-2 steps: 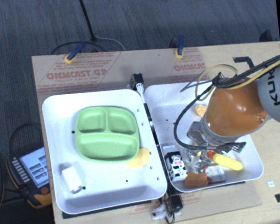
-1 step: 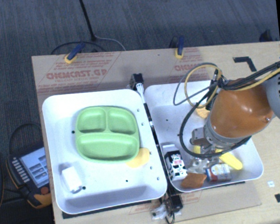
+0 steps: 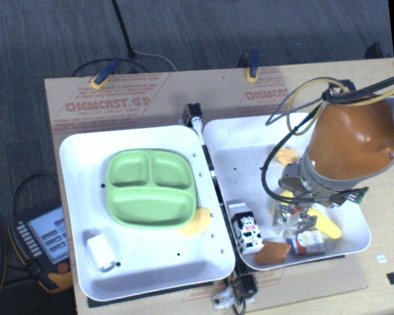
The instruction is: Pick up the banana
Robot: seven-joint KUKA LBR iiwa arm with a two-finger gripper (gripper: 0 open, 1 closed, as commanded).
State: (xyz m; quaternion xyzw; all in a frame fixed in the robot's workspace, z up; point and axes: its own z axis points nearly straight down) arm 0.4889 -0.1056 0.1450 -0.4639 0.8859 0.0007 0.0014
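The banana is a yellow piece lying near the front right corner of the right bin, partly hidden under the arm. My gripper hangs low in that bin, just left of the banana and above a small can. The orange wrist band covers much of the bin's right half. Whether the gripper touches the banana is not clear from here.
A black-and-white box and a brown item lie at the right bin's front. A yellow-orange piece sits behind the gripper. The left bin holds a green divided plate, a yellow wedge and a white block.
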